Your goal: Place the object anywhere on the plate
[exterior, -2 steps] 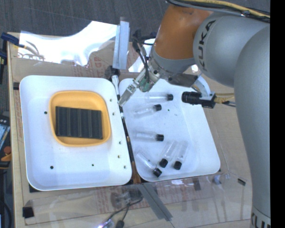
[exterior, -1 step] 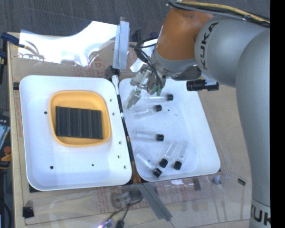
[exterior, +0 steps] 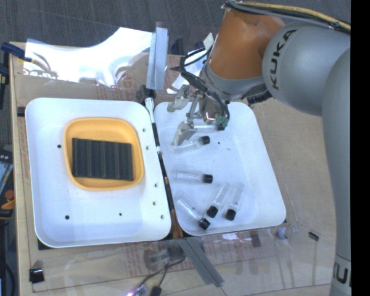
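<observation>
I see capped vials (exterior: 211, 203) nearest; my end effector (exterior: 186, 128) hangs above the right bin (exterior: 268, 184), grip state unclear.

My bench (exterior: 299, 165) carries two shallow white bins side by side, their inner rims touching. The left bin (exterior: 43, 165) and the right bin (exterior: 262, 165) sit square on its brownish top. Behind them, along the far edge, lies a crumpled sheet of shiny clear plastic (exterior: 92, 57). Near the front edge a grey strip (exterior: 203, 264) lies at a slant.
</observation>
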Controlling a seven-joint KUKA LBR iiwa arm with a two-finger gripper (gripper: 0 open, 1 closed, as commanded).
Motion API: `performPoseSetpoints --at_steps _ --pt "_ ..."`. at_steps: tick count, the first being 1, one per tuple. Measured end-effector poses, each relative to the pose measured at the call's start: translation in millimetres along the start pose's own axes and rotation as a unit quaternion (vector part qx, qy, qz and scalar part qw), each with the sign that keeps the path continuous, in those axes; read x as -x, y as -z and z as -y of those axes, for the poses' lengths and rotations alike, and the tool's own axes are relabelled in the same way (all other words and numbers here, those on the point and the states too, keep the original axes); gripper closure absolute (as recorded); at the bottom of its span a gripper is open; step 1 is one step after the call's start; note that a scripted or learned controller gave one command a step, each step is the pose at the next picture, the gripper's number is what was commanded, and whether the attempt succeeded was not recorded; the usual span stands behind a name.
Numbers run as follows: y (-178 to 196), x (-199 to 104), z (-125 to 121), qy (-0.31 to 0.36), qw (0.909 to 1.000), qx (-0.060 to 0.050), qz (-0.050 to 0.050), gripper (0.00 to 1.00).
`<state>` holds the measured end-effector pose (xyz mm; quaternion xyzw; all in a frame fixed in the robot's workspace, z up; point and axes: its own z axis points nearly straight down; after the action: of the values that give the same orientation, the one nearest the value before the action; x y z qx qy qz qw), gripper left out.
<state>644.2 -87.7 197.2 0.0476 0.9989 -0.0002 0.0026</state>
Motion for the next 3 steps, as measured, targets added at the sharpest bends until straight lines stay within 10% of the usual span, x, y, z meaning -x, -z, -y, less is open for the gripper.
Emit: performPoseSetpoints --at_steps 1,2,3 --pt "3.2 -16.5 11.1 0.132 0.9913 0.001 -0.004 0.00" --pt "43.3 -30.7 28.4 0.109 0.9941 0.000 -0.001 0.00" --pt "19.3 -41.7 11.9 0.275 0.9614 0.001 -0.003 0.00"
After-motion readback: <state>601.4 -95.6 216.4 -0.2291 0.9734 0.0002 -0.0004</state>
